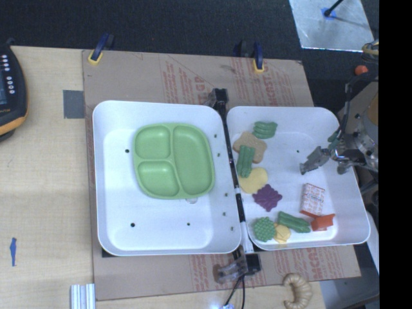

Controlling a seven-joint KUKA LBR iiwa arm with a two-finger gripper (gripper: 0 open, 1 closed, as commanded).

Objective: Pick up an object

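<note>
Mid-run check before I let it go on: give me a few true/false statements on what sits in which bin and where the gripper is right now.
1. The green divided plate lies in the left bin. True.
2. The gripper is over the left bin. False: it is over the right bin, near that bin's right side.
3. The purple piece lies in the right bin. True.
4. The gripper has the red-and-white packet between its fingers. False: the packet lies on the bin floor, below the gripper in the view and apart from it.
5. The right bin contains several small items. True.
</note>
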